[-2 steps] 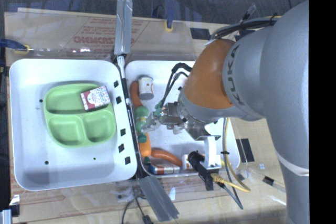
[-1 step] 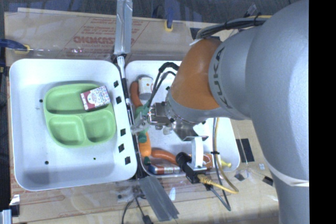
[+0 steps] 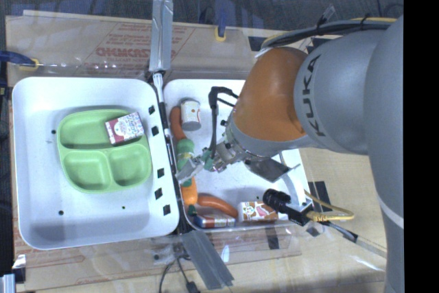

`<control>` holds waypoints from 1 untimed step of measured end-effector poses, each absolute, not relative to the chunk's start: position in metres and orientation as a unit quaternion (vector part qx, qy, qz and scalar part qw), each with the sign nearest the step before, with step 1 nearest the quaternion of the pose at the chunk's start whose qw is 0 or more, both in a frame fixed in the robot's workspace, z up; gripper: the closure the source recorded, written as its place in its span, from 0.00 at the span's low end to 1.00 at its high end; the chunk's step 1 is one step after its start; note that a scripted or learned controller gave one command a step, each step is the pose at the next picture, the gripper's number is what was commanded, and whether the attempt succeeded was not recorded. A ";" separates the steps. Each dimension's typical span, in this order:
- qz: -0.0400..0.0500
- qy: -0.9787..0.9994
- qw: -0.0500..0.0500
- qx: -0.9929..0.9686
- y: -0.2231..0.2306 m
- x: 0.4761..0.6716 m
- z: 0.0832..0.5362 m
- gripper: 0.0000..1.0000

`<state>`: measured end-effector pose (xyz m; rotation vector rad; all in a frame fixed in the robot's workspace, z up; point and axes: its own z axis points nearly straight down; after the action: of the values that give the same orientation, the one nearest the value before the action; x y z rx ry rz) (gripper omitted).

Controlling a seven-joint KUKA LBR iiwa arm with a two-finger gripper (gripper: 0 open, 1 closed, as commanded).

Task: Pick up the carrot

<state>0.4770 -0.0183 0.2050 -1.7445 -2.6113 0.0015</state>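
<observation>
Right white plastic bin (image 3: 274,89) is crowded; pincer (image 3: 194,168), width unclear, may grab neighbours beside the orange tapered carrot (image 3: 189,191)

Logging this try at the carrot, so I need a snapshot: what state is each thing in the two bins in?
Green divided plastic tray: flat in left bin.
Small red-and-white carton: lying on the tray's upper compartment.
Orange carrot: lying by right bin's left wall, not lifted.
Small white cup: on its side.
Two-finger gripper: low over right bin, just above the carrot.
</observation>
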 end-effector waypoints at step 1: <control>0.000 -0.929 0.002 -0.370 -0.041 0.476 0.191 0.00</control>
<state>0.4763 -0.0413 0.1914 -1.1605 -2.9158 0.0015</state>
